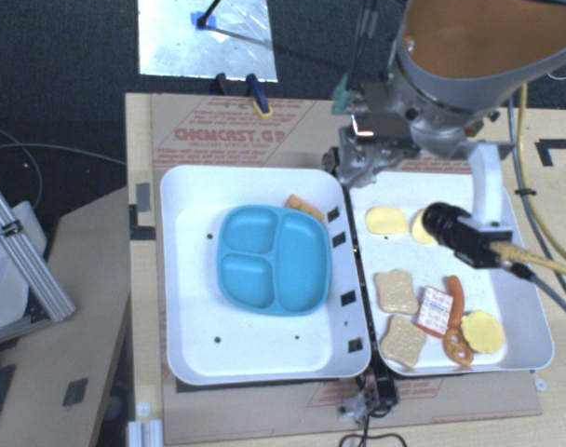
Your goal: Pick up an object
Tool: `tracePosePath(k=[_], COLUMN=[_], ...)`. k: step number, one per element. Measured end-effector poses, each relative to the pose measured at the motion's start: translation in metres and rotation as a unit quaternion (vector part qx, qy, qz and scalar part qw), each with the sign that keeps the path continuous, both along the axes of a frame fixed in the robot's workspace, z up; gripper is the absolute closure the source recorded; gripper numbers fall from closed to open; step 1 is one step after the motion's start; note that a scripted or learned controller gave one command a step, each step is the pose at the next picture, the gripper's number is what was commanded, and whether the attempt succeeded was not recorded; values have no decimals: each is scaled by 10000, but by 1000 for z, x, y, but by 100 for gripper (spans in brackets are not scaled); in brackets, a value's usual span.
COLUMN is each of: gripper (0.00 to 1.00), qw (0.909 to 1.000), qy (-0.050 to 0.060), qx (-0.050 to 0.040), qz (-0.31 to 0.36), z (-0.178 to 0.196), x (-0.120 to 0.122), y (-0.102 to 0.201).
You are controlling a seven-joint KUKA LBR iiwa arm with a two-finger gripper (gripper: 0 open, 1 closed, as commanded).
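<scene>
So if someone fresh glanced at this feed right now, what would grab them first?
Probably the bright blue divided plate, alone in the middle of the left bin. Next, the big grey-and-orange arm looming over the right bin's far edge, above scattered toy food: bread slices, yellow pieces, a sausage.

**Colour and Pattern Record: Bench and Bins**

Both bins [185, 277] are plain white. The divided plate [272, 259] in the left bin is solid light blue; an orange-tan piece [304, 207] shows at its upper edge. In the right bin: two pale yellow pieces [386, 220], two beige speckled bread slices [396, 291], a red-and-white printed packet [435, 310], an orange-red sausage [454, 298], a brown pretzel [457, 346], a yellow round [483, 331]. The cardboard [227, 128] beneath is tan with red lettering.
</scene>
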State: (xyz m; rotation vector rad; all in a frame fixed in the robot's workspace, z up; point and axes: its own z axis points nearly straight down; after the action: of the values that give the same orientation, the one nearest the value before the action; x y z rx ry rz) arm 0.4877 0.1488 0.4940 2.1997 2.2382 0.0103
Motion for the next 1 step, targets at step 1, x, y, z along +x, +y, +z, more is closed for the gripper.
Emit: tracePosePath(k=[1], gripper=[100], qw=[10000], qy=[-9], qx=[3], qz=[28], z=[11], x=[1], y=[0])
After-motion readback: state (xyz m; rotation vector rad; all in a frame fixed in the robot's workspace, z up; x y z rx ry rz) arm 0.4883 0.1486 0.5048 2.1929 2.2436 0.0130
